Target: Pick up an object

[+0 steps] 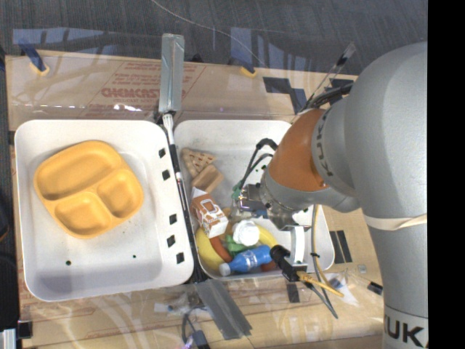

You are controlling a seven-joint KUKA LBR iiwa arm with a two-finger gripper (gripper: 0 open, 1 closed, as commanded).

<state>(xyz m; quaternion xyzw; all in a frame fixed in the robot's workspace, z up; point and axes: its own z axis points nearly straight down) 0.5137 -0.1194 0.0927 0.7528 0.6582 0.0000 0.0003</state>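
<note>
The hand (247,208) hangs low in the right bin (225,133) over the heap of objects; whether it is wide or narrow cannot be told. Beneath it lie a white cap (246,234), a blue bottle (249,259), a banana (207,247) and a small carton (209,215). Wooden blocks (200,167) sit farther back. The left bin (29,195) holds a yellow divided tray (87,187).
</note>
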